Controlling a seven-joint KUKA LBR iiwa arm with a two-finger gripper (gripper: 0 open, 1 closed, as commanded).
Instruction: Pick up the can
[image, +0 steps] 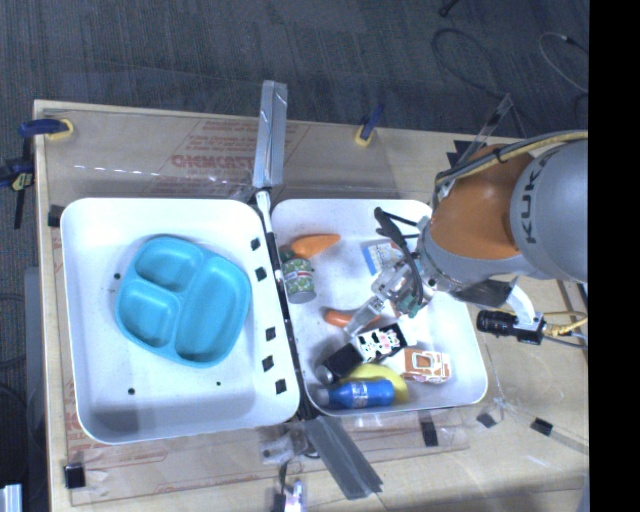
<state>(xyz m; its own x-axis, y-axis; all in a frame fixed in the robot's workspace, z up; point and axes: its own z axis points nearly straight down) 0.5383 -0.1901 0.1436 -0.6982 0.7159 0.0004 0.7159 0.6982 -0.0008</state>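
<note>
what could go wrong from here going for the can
The can lies against the right bin's left wall, leaving little room for the jaws on that side. The gripper hovers over other clutter, nearer the carrot piece and the black-and-white box, so it may grab those instead.

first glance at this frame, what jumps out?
The bright blue divided plate lies alone in the left bin. The grey and orange arm comes in from the right, its gripper low over the cluttered right bin. There the can stands by the divider, with an orange carrot behind it and a blue bottle at the near wall.
</note>
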